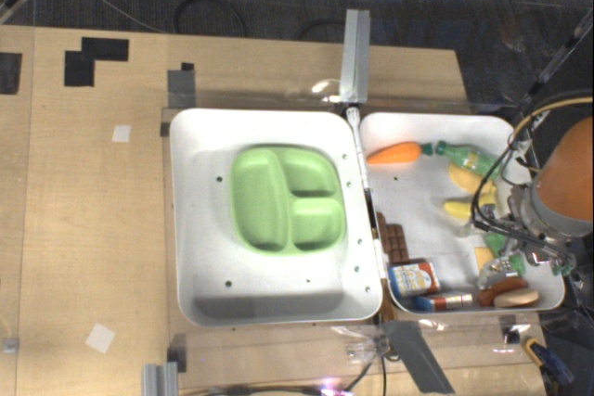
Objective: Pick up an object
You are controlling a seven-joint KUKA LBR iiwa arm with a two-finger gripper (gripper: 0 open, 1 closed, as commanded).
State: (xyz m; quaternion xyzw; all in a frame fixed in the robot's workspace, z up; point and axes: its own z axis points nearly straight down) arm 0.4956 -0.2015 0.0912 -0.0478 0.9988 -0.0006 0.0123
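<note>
While my arm reaches in over the right bin [436, 133], my gripper [506, 262] hangs low near its right wall, beside a hot dog [507, 296]; whether it grips anything I cannot tell. A carrot [394, 154] lies near the divider; a green tray [286, 198] sits in the left bin [195, 227].

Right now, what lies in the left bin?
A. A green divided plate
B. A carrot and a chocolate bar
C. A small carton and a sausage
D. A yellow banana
A: the green divided plate sits alone in the middle of the left bin, while the carrot and the other small items lie in the right bin.
</note>
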